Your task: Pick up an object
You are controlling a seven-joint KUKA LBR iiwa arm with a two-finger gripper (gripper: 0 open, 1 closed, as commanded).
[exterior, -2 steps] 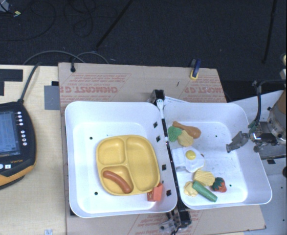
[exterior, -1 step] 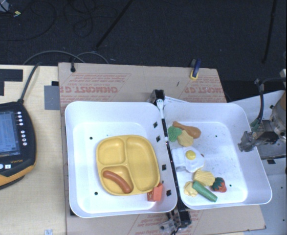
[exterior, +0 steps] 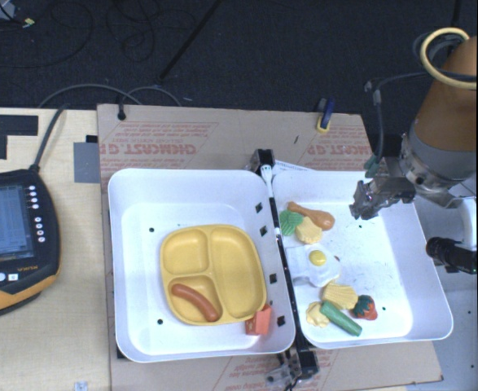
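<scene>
Flanking pincer [exterior: 367,204]: drumstick [exterior: 312,214], fried egg [exterior: 319,259]

Camera view: single fixed camera, mounted above the bench, looking down at a slant. Framing wide, taking in both white bins whole, left bin [exterior: 129,218] and right bin [exterior: 401,251], side by side mid-frame. Bench's far edge and dark floor toward top. Arm [exterior: 446,129] enters from right edge.

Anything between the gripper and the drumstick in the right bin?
Nothing visible. The gripper hangs over the right bin, and only bare white floor lies between it and the drumstick. The yellow piece sits against the drumstick on its near side.
</scene>
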